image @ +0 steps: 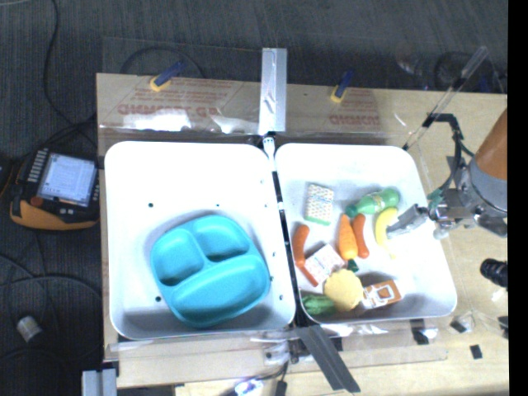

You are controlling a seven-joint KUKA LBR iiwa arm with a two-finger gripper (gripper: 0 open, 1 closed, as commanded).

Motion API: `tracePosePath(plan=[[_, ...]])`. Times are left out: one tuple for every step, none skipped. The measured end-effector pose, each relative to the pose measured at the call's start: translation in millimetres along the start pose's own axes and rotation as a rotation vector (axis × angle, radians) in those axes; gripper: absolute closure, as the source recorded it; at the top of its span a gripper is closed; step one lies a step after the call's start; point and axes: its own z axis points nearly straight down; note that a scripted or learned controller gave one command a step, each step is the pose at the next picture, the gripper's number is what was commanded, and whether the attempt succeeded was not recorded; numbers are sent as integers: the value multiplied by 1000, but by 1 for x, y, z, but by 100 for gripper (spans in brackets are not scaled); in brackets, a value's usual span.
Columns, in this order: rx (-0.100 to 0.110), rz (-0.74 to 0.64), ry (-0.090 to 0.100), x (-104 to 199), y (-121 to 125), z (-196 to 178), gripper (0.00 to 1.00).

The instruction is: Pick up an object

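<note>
A cluster of small toy foods is seen in the right-hand shallow white bin point(429, 291): a curved yellow plastic banana point(381, 225) at the cluster's right edge, a green toy vegetable point(375, 200) just above it, two orange plastic carrots point(348, 236), and a round yellow lemon point(343, 288) lower down. No object is lifted; all lie on the bin floor. The two-finger gripper point(410, 219) is positioned just beside the banana, on its right, near the bin's right wall. Nothing is held; whether the fingers are spread or closed cannot be told. The approach step is judged to be in hand. A short move leftward over the banana is called for next. A blue divided plastic plate point(210, 266) is noted in the left bin point(124, 221).
</note>
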Motion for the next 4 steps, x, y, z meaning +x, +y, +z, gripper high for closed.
tracePosePath(plan=[[-1, -167, -2, 1, 63, 73, 0], [-11, -136, -7, 2, 80, 127, 0], [-12, -137, -5, 4, 80, 118, 100], [-1, -42, -5, -17, 78, -7, 100]])
